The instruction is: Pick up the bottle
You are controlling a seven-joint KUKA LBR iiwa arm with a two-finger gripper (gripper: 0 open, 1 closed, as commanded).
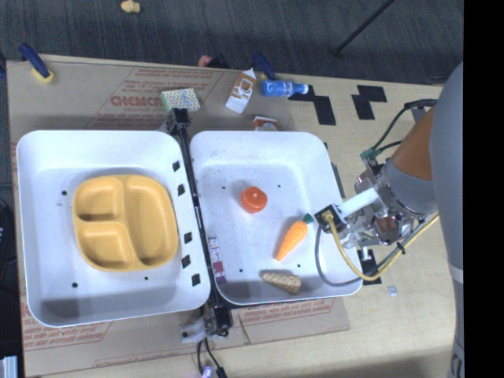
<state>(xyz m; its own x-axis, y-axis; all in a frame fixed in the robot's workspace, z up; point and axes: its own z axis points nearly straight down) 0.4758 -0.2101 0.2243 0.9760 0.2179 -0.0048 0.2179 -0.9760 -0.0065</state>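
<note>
While the gripper (368,225) is hovering by the bin (315,144) rim, likely staging a reach, its state is unclear. The bottle (253,199) is standing untouched.

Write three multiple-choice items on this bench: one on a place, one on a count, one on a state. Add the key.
1. The yellow divided plate sits:
A. in the left bin
B. in the right bin
C. on the bench beyond the bins

2. Loose things in the right bin:
A. one
B. three
C. five

3. The carrot:
A. stands upright
B. hangs between the gripper's fingers
C. lies flat on the bin floor

Key:
1 A, the plate rests on the left bin's floor.
2 B, there is an orange-red round thing, the carrot and a tan piece.
3 C, its whole length rests at a slant on the white floor.
</note>
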